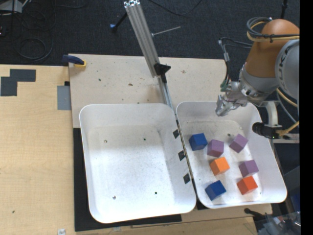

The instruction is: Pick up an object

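Observation:
The right bin (274, 180) holds several small cubes: a blue one (198, 141), a purple one (215, 148), another purple one (238, 143), an orange one (219, 165), a third purple one (248, 168), a red-orange one (247, 184) and a second blue one (215, 190). My gripper (224, 108) hangs over the bin's far edge, above and beyond the cubes, with nothing seen between its fingers. It points down and to the left.
The left bin (98, 131) lies beside the right one, with black clips along the shared wall. A slanted aluminium bar (145, 43) rises behind the bins. A blue and yellow clamp (74, 60) sits at the bench's far left corner.

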